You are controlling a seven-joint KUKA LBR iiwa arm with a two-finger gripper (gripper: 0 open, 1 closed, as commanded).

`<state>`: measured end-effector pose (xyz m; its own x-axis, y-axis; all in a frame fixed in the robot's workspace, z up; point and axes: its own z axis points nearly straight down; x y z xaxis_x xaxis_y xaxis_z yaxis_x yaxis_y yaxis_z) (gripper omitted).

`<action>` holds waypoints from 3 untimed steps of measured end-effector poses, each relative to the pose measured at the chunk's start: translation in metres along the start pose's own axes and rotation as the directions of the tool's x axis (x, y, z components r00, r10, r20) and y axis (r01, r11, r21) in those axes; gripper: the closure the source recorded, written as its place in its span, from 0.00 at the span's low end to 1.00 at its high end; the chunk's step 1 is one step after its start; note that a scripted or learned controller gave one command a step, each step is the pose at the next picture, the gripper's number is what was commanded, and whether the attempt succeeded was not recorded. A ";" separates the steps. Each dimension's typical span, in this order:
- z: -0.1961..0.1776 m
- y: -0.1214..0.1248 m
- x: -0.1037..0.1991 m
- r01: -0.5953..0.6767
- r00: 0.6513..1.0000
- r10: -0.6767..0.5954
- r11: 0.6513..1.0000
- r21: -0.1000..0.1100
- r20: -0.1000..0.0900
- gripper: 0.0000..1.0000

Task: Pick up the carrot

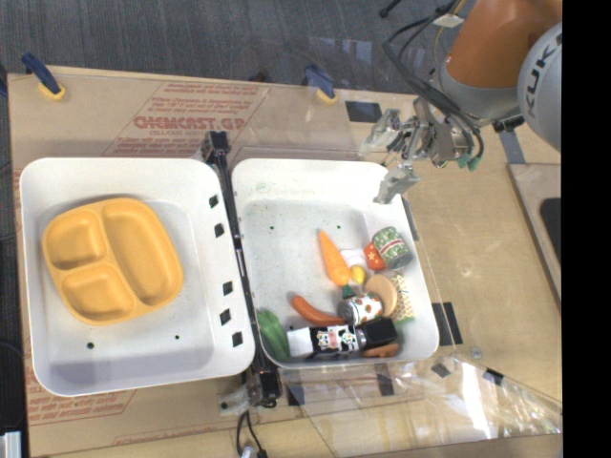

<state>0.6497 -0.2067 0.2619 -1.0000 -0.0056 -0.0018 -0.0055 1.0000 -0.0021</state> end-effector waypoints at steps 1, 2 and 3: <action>0.151 0.011 0.021 0.087 0.996 -0.087 0.996 0.003 0.016 0.00; 0.170 0.062 0.080 0.198 0.980 -0.198 0.980 -0.005 -0.001 0.00; 0.158 0.063 0.077 0.205 0.979 -0.205 0.979 -0.001 0.004 1.00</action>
<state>0.5725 -0.1447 0.1035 -0.9776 -0.2102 -0.0053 -0.2102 0.9777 -0.0013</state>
